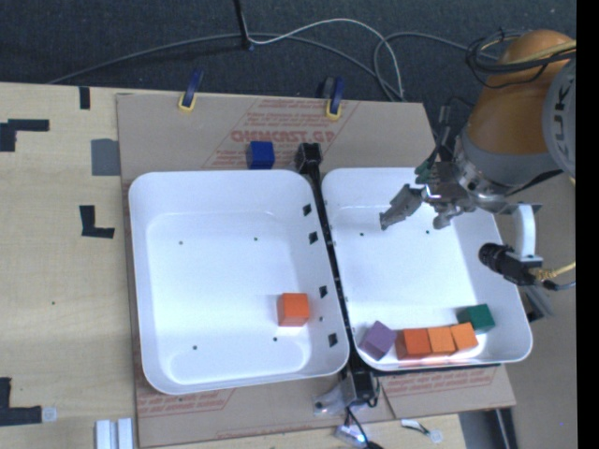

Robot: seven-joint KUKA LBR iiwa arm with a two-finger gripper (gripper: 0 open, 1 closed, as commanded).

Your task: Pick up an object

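White plastic forms both shallow bins; take the black divider [323, 260] between them as your landmark. Left of the divider, the left bin [159, 251] holds one orange cube [294, 309], sitting near the divider toward the bin's near wall and well apart from the arm.

Right of the divider, the right bin [374, 251] holds a row of blocks along its near wall: a purple block [378, 340] closest to the divider, then three orange blocks [436, 341] touching side by side, then a dark green block [477, 317] farthest from it, just behind the row's end. You cannot tell whether the purple block touches the first orange one.

The gripper [415, 206] hangs over the far part of the right bin, right of the divider. Its fingers [397, 210] stand spread apart with nothing between them. How high it hangs above the bin floor is hard to judge. The arm's upper part is cut off at the frame's right edge.

Beyond the divider's far end, a blue cube [261, 153] rests on the cardboard sheet [225, 124], outside both bins.
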